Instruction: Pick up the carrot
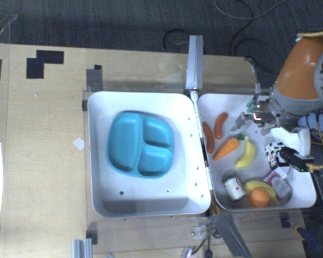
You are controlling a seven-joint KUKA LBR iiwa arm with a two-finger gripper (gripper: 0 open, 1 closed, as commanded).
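Observation:
The carrot (225, 149) is orange with a green top and lies slanted in the right bin (307, 198), near its left side, with the green end pointing up-right. My gripper (248, 119) hangs over the bin's upper middle, up and to the right of the carrot's green end. It is apart from the carrot, and nothing shows in its grasp.
Two sausages (220, 124) (209, 136) lie left of the carrot and a banana (247, 152) lies right beside it. A small can (234, 188), a second banana (260, 185), an orange (259, 198), a packet (281, 187) and a cow-patterned toy (273, 152) crowd the bin's lower right. A blue divided plate (140, 143) sits in the left bin (102, 198).

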